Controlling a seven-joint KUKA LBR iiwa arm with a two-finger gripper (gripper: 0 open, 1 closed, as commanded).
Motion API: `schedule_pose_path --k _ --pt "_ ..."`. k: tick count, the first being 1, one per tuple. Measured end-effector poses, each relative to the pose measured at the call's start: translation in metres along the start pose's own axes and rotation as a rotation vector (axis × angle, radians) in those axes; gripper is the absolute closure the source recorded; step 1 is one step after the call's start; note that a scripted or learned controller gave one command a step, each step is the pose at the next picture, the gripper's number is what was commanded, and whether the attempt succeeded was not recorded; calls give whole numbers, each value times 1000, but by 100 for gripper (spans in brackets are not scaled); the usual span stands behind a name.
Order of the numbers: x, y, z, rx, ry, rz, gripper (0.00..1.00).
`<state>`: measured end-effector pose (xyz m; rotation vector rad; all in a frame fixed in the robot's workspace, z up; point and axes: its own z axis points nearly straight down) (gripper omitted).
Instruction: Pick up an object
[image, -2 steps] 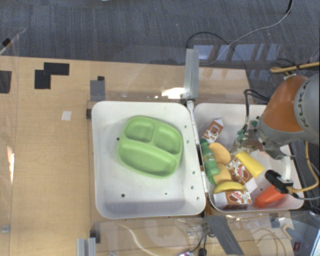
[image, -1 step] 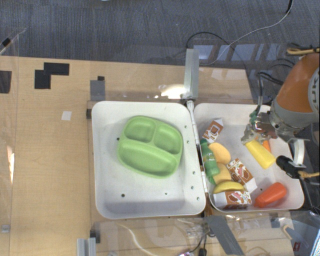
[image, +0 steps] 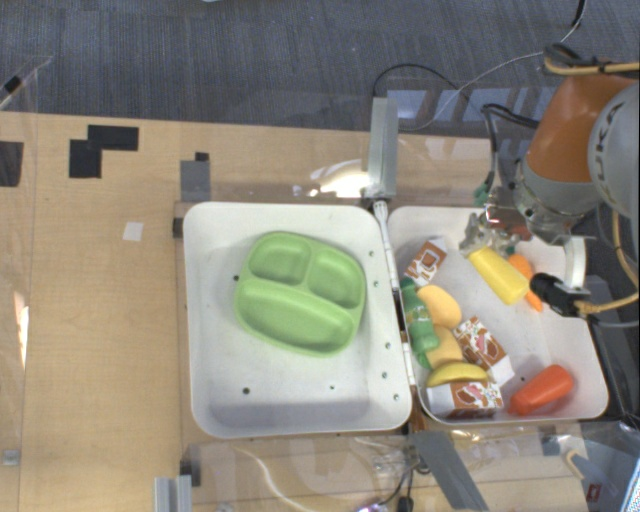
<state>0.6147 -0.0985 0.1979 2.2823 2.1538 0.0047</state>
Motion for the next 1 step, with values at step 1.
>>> schedule_pose_path --k 1 --pt "6 -24 -61 0 -1 182 100"
